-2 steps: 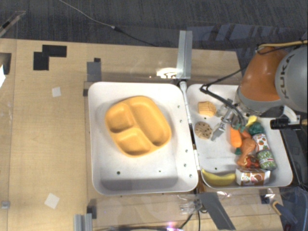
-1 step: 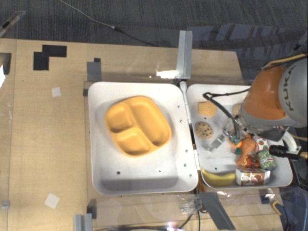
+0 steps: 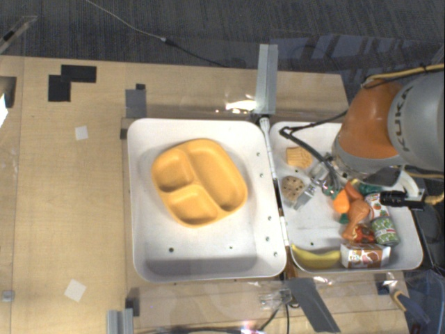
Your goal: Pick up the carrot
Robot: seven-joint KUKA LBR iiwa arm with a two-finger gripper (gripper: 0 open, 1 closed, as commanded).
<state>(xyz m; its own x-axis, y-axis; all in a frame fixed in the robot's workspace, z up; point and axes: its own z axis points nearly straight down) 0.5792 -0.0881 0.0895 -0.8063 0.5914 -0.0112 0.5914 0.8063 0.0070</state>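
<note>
Approach step. Gripper low in right bin; its state, cannot tell. Carrot lies just right of it, among packets. Next: shift right, straddle carrot.

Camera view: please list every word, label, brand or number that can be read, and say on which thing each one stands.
"KUKA", only partly seen, reading vertically on the grey arm.
Green packet in the right bin: it has printing, too small to read.
Red and white carton beside the banana: label blurred, not readable.
Black marks on the bench: shapes, not letters.
</note>
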